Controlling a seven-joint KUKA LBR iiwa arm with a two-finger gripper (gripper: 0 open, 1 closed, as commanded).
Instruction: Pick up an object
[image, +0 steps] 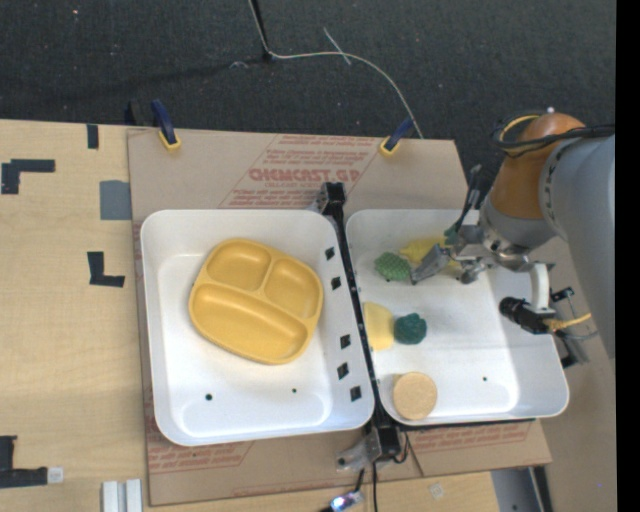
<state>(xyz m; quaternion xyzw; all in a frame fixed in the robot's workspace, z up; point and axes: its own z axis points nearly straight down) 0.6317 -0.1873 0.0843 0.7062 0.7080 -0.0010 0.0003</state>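
My gripper (441, 264) is low in the right bin (500, 395), near its back, reaching in from the right. Its tip lies right beside a yellow object (419, 248) and a light green object (392, 266); I cannot tell whether it touches either. Nearer the front lie a pale yellow object (377, 325) against the divider, a dark green object (410, 328) next to it, and a round tan disc (414, 395) at the front edge.
A yellow divided plate (257, 299) lies in the left bin (165, 395). A black divider (349, 300) runs between the bins. The grey arm with its orange band (530, 170) hangs over the right bin's right rim, with cables (535, 315) beside it.
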